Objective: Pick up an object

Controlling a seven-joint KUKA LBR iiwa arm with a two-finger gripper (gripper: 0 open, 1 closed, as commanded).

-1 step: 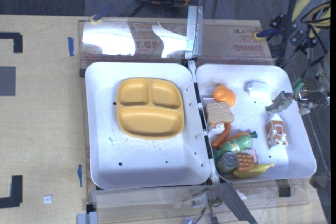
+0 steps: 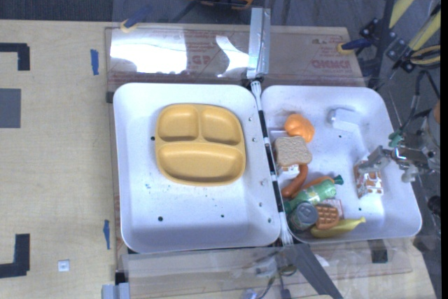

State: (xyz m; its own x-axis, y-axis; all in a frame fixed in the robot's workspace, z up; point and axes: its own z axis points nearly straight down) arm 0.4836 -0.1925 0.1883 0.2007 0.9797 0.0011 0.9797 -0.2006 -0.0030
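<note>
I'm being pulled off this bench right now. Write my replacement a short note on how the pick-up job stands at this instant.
Gripper: at the right edge of the right bin, low over a small printed packet; whether the jaws are open or closed can't be read from the camera view, and no object is seen held.
Things: toy food is piled along the right bin's left and front sides: bread slice, orange piece, carrot, banana, grey can. The left bin holds a yellow divided plate.
Done: nothing is visibly lifted.
Left: grasp one object and raise it.
</note>
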